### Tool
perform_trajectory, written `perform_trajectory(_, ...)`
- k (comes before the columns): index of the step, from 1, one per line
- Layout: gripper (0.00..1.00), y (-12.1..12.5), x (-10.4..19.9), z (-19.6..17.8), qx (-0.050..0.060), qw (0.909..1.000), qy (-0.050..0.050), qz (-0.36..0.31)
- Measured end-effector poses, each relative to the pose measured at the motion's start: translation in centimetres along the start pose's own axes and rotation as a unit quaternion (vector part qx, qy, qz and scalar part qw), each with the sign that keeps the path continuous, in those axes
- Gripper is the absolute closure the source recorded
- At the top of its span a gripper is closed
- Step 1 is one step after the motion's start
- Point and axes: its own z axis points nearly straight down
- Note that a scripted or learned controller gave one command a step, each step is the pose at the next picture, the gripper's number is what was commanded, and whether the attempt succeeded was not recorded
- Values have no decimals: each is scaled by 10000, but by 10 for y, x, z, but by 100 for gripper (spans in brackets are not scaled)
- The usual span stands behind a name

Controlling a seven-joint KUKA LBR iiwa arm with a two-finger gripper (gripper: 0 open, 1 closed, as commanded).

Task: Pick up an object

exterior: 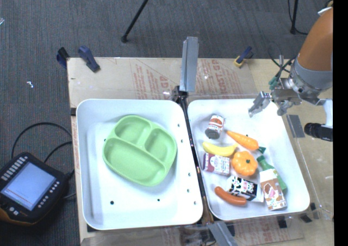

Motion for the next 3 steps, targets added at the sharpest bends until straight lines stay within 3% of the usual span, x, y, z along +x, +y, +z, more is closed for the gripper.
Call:
perform_trajectory(1, 0, -23, -8, 129, 0, 9994, 0, -338)
perform_trajectory(2, 0, -12, 35, 111, 2, 9987, 0, 501)
perform_trajectory(3, 0, -36, -5, 129, 7, 9999, 2, 125)
